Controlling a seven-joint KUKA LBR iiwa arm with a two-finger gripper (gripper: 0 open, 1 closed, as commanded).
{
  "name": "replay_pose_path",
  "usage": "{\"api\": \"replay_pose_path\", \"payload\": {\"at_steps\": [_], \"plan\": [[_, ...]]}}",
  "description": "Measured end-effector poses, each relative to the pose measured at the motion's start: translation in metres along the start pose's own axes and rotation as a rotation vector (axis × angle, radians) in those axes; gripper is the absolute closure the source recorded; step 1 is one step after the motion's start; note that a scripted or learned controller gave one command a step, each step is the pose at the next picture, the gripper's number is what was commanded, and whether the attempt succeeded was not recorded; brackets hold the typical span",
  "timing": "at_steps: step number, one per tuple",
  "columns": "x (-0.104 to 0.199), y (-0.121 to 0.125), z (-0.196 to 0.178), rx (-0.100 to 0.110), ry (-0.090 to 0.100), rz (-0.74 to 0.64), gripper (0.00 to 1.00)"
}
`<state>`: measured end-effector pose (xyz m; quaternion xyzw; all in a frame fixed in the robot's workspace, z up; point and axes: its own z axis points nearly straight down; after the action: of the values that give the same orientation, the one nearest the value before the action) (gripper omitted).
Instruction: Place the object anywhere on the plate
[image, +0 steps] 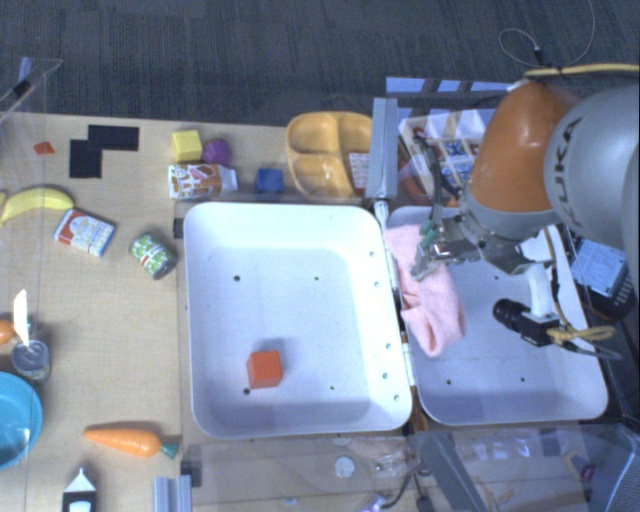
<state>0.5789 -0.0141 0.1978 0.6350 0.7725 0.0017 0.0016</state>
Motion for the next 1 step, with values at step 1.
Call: {"api": "replay_pose_path", "payload": {"at_steps": [1], "plan": [[0.0499,0.0202,-0.0161,-0.002,-0.001,-0.218,1.0]]}}
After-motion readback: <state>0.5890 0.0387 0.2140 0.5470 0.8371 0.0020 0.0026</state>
